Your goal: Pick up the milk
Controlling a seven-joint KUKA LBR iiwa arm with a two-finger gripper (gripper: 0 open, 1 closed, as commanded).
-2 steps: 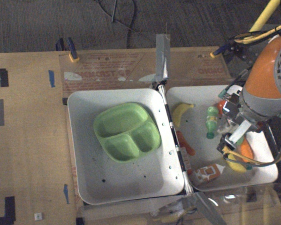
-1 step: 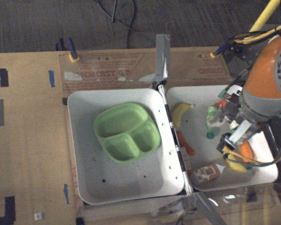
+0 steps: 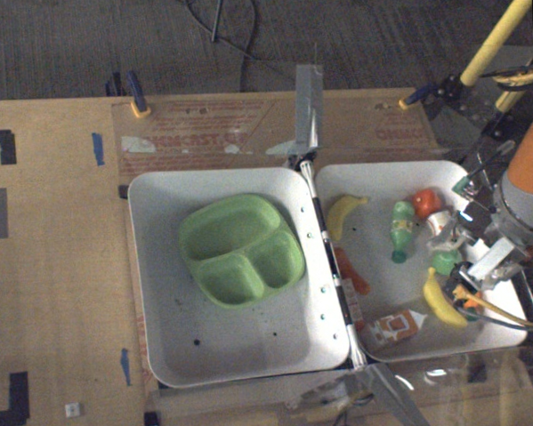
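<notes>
The milk [image 3: 399, 325] is a small orange and white carton lying flat near the front wall of the right bin [image 3: 381, 179]. My gripper [image 3: 466, 254] hangs low over that bin's right side, above and to the right of the carton and apart from it. It sits among a small green item [image 3: 445, 262], a silvery can [image 3: 438, 224] and a yellow banana [image 3: 441, 302]. The arm's grey wrist with its orange band [image 3: 525, 181] reaches in from the right edge.
The right bin also holds a second banana [image 3: 342, 214], a green bottle [image 3: 400, 229], a red-orange item [image 3: 424, 201] and a red pepper-like piece [image 3: 352, 273] by the divider. A green divided plate [image 3: 242, 249] lies in the left bin [image 3: 163, 284].
</notes>
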